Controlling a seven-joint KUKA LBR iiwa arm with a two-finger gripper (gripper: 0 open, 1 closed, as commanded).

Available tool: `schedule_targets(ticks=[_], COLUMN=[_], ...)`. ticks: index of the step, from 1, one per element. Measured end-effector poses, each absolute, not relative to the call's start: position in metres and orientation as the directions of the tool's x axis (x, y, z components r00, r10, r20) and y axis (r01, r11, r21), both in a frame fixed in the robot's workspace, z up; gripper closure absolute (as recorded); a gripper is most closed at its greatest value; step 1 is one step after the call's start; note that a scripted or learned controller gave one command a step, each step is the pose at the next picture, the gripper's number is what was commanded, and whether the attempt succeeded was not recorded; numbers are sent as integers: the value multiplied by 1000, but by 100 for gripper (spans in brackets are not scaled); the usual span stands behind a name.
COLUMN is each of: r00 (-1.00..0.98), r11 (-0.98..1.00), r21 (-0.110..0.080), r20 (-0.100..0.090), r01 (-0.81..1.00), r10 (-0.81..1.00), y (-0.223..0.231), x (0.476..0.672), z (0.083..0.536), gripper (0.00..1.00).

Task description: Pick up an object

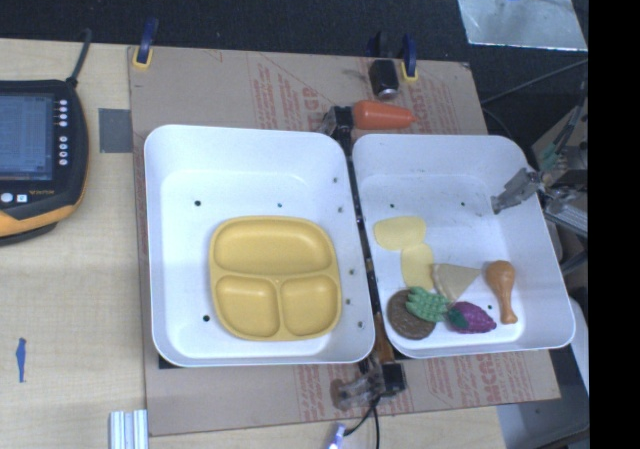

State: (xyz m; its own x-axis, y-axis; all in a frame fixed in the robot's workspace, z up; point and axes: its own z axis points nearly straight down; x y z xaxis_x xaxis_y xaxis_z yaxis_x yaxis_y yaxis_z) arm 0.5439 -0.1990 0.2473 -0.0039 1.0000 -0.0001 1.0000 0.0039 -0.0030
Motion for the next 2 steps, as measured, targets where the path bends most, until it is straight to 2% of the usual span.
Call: schedule_targets(ticks=[1, 2], r00=[-4, -8], r11=[4, 8], r21=[-4, -4], r20=[0, -2], r01=[1000, 1000], r10=[1000, 1000], y=[-212, -213], x=[511, 511], z=[91, 101], gripper=[0, 100])
